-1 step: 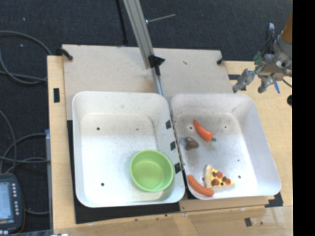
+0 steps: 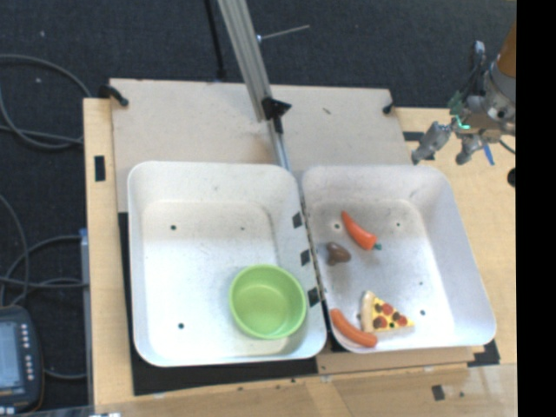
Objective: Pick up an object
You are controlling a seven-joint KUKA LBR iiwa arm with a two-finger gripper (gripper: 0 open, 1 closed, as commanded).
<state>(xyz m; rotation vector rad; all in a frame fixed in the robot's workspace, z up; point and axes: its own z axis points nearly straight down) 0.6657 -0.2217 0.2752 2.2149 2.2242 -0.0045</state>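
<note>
Orange carrot [image 2: 359, 231] in right bin [image 2: 434, 198], well apart from spread, unladen end effector [image 2: 448, 146].

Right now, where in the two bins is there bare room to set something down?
The left bin is bare behind and left of the green bowl. In the right bin, the right half is bare. It is crowded near the divider: carrot, brown piece, pizza slice, sausage.

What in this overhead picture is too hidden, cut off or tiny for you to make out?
- Gripper: small at the camera view's right edge; whether it is open or shut is unclear.
- Arm: cut off by that right edge.
- Small brown lump in the right white bin: too small to identify.
- Orange sausage-shaped toy: lies on the bin's near rim, beside the toy pizza slice; contact unclear.
</note>
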